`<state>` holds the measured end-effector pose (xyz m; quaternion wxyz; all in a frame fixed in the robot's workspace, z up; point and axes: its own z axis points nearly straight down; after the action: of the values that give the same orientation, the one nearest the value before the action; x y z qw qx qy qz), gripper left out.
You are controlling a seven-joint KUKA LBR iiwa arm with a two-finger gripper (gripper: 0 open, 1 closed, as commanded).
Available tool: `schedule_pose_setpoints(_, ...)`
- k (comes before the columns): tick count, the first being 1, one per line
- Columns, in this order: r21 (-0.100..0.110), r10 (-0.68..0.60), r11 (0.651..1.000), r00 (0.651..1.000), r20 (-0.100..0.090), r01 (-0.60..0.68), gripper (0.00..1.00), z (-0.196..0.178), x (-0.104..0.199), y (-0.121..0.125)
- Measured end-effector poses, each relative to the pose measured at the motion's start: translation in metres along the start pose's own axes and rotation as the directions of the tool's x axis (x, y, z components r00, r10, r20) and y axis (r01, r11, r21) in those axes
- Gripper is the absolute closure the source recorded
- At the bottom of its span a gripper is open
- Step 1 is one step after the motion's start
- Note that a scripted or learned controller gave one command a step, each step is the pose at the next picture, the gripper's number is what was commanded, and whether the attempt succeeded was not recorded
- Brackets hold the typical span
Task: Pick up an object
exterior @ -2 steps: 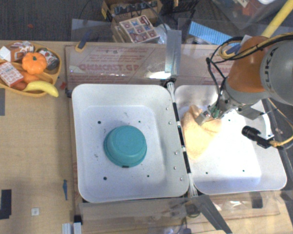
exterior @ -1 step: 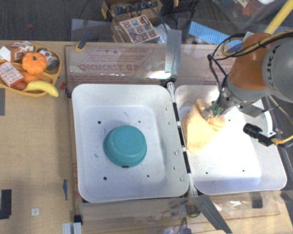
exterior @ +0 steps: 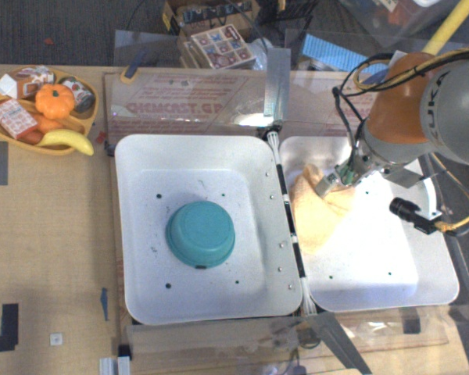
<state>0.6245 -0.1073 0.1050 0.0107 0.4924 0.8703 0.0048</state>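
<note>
Tool (exterior: pixel 331 180) over tan obj (exterior: pixel 319 213), R bin (exterior: pixel 391 283).

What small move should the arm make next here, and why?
Probably a short descent onto the tan object in the right bin. The hand hangs at that object's upper edge, and nothing shows between its fingers. The teal bowl sits upside down in the left bin, farther off, so the tan object is the nearer pick.

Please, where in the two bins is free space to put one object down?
Left bin: bare floor all around the teal bowl, widest toward its upper corners. Right bin: bare in the lower half. Crowded at its upper left, where the gripper meets the tan object.
</note>
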Motion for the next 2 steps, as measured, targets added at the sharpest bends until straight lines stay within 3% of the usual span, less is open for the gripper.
schedule_pose_setpoints(1,0.010,0.215,0.977,0.977,-0.003,-0.215,0.00,0.013,-0.024,0.025)
schedule_pose_setpoints(2,0.007,0.105,0.994,0.994,-0.001,-0.105,0.00,0.012,-0.005,0.020)
